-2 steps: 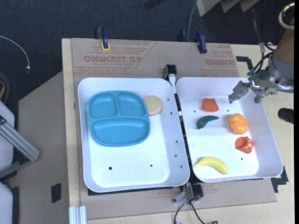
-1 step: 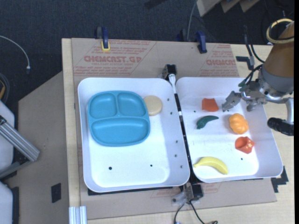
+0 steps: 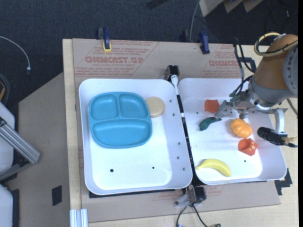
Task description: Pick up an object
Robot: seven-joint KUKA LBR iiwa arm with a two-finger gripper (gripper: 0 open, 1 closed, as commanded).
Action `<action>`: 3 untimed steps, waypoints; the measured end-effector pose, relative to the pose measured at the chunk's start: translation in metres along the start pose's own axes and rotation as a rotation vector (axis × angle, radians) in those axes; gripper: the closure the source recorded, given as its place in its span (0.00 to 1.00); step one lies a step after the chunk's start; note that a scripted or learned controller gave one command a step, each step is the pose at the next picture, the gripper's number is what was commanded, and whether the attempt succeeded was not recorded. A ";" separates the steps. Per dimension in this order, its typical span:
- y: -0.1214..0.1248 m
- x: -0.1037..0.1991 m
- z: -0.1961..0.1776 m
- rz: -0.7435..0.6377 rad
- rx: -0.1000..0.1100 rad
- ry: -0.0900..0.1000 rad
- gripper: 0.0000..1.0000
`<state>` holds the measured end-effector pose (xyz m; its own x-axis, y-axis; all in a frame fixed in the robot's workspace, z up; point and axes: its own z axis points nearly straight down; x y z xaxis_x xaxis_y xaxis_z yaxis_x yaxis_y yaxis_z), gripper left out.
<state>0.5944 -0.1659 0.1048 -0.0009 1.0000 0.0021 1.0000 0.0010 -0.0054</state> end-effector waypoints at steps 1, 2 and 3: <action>0.004 -0.001 0.015 0.002 -0.013 -0.004 0.00; 0.004 -0.002 0.004 0.001 -0.017 -0.007 1.00; 0.002 -0.002 -0.040 0.000 -0.011 -0.005 1.00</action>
<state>0.5969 -0.1681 0.1446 -0.0007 1.0000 -0.0025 1.0000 0.0007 0.0059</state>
